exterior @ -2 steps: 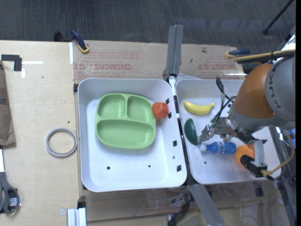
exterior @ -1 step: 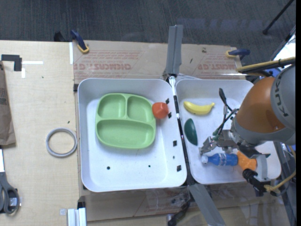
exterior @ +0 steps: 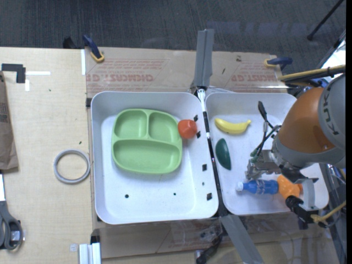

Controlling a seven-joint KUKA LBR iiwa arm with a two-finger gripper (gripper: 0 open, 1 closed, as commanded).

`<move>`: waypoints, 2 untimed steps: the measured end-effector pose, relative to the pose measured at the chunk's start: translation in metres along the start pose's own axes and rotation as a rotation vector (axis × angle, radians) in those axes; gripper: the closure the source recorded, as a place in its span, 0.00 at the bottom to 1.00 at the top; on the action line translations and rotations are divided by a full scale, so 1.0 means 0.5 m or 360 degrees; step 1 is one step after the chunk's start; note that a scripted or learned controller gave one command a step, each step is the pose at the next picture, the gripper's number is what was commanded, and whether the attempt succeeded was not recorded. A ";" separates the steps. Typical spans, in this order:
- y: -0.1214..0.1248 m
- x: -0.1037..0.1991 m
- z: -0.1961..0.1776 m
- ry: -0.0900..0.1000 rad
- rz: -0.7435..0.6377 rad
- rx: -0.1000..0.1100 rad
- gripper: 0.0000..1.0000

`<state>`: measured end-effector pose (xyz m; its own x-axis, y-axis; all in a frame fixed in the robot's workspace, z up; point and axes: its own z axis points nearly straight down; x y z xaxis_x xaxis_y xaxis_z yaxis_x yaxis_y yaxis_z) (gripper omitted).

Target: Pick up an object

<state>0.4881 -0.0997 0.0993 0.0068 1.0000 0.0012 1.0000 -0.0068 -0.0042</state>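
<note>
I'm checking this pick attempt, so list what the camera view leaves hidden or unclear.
- Gripper: its fingers sit under the arm's wrist, so their state is unclear.
- Blue bottle: whether the gripper touches it cannot be told.
- Orange object: partly covered by the arm, shape unclear.
- Scissors: cut off by the left edge.

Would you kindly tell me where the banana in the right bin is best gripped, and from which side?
Probably the banana at mid-length, from straight above, fingers closing across its narrow width. It lies flat, long axis left to right, ends curving upward in view, apart from the dark green object.
</note>
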 end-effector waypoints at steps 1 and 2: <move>0.000 0.000 0.000 0.0000 -0.0001 0.0000 0.00; -0.022 0.013 0.017 -0.0001 -0.0005 -0.0002 0.00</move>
<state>0.4769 -0.0930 0.0908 0.0034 1.0000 0.0006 1.0000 -0.0034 -0.0028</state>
